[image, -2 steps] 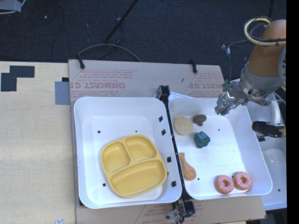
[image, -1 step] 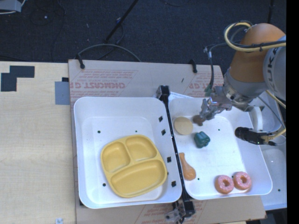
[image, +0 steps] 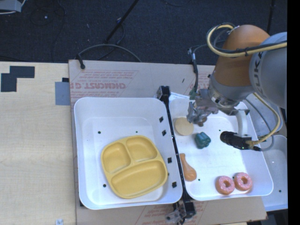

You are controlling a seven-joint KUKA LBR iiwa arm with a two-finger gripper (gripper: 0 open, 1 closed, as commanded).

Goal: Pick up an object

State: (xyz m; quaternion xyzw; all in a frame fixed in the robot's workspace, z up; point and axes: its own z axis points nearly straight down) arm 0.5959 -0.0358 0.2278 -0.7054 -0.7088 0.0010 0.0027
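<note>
Beige round cookie-like disc [image: 183,126] lies at the upper left of the right white bin [image: 262,182], just below and left of the gripper [image: 197,117], whose tips hang close beside it. How far the gripper is open cannot be told. A small teal block [image: 202,139] sits nearby.

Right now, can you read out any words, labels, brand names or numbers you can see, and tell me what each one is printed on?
"CHEMCRZT. G F", roughly: red print on the cardboard sheet behind the left bin; it stands upside down and blurred, so the letters are uncertain.
"KU": dark letters on the grey arm, cut off, the rest out of sight.
Faint red print on the cardboard by the near edge: too blurred to read.
</note>
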